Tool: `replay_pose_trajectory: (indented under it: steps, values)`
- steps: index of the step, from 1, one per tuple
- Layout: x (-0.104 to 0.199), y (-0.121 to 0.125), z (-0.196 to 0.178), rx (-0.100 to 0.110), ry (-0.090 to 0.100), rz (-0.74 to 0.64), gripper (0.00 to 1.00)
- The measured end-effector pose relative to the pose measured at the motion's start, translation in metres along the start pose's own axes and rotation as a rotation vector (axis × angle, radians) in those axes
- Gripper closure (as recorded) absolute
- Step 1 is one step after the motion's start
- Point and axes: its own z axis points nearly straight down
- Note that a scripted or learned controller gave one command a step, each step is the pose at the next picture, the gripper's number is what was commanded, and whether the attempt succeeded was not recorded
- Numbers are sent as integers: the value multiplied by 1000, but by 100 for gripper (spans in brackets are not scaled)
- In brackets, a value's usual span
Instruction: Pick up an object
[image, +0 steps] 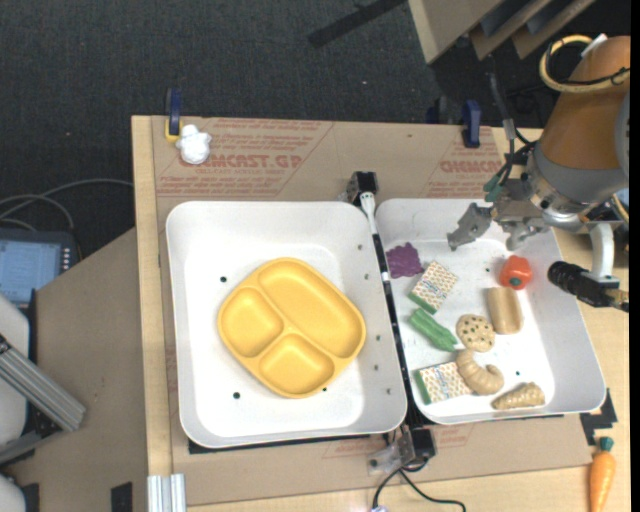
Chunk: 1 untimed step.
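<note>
Nearest edge of right bin (575, 340): cone-shaped pastry (519, 397), croissant (483, 375), patterned cracker (440, 381). Behind them: cookie (474, 332), green pepper (432, 327), bread roll (503, 309). Farther: second cracker (432, 284), purple piece (404, 260), tomato (516, 271). Left bin (190, 300) holds yellow divided plate (290, 325). End effector (495, 230) hangs over right bin's far edge, fingers spread wide, holding nothing.
</note>
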Motion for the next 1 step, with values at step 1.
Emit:
replay_pose_trajectory:
  steps: [1]
  values:
    - [15, 11, 131, 5, 1, -2, 0]
